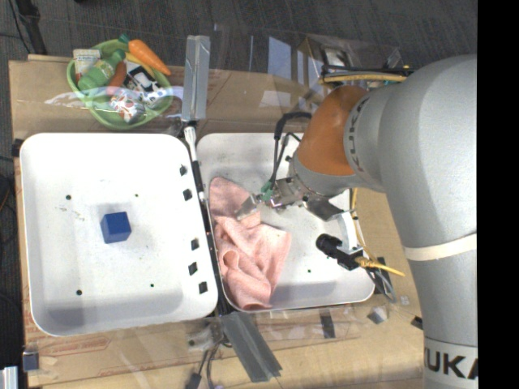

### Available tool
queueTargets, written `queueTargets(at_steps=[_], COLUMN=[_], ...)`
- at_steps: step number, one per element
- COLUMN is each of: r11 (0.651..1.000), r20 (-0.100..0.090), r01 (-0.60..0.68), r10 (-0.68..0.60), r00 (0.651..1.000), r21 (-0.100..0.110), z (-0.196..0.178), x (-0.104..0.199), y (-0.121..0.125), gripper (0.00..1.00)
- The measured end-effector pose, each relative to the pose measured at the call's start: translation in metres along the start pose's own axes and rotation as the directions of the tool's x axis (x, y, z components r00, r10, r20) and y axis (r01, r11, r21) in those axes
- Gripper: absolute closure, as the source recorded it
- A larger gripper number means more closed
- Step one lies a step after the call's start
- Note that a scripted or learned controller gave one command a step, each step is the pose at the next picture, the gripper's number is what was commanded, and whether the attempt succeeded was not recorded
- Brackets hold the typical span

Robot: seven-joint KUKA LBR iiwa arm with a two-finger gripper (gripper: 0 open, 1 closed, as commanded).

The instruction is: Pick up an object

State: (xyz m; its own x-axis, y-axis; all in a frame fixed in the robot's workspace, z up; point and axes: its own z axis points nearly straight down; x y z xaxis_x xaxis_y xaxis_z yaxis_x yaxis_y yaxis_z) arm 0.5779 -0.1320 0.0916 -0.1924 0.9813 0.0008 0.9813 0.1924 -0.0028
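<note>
**Bench with two white bins: arm down over the pink cloth**

Brown and worn, the bench carries two shallow white bins side by side, with dark floor beyond its far edge. A green bowl sits on the bench behind the bin on the view's left, heaped with small toys, among them an orange carrot.

The left-hand bin holds a single blue cube, which rests flat on the bin floor a little left of centre and well apart from every wall.

The right-hand bin holds a pink cloth. It lies crumpled along the wall nearest the other bin, stretching from about the middle of the bin down to its near edge.

The grey arm reaches in from the view's right and covers much of that side of the bench, its orange band above the right-hand bin. The gripper is low at the upper end of the pink cloth, at or just above the fabric. At this slant I cannot tell whether the pincer is released or clenched, nor whether any cloth is caught in it.
</note>
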Motion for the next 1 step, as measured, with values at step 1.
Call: queueTargets(at_steps=[1], r11=[1.0], r20=[0.0], r01=[-0.009], r10=[0.009], r00=[1.0], r21=[0.0], z=[-0.0002], x=[0.0308], y=[0.0381], gripper=[0.0])
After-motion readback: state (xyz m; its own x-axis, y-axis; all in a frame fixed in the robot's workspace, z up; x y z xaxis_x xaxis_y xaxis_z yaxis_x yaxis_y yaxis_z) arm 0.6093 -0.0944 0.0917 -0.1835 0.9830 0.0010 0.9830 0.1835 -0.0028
